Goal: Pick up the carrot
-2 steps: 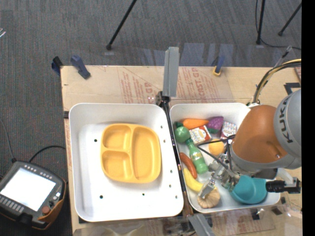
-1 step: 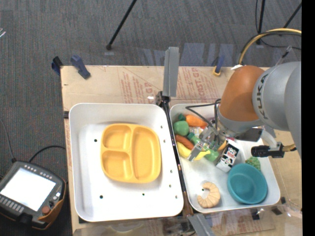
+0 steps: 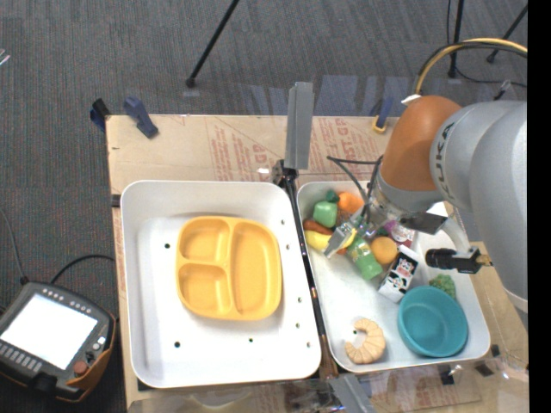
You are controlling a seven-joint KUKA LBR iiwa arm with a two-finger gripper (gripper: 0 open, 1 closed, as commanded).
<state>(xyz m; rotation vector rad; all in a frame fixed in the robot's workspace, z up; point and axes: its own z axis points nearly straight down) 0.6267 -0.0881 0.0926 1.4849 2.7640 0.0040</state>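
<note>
Here the gripper is low in the upper left part of the right bin, in the middle-right of the frame, among a small heap of toy food. Its metal fingers seem slightly apart, but I cannot tell for sure whether they are spread or closed, or whether anything is between them. The carrot, as far as I can see, is the orange-red piece just left of the gripper, near the bin's left wall, above a yellow piece. A green pepper and an orange fruit lie just above. To the lower right are a green bottle, a small carton, a teal bowl and a croissant. The left bin holds a yellow divided plate. Both bins stand on the surface.
</note>
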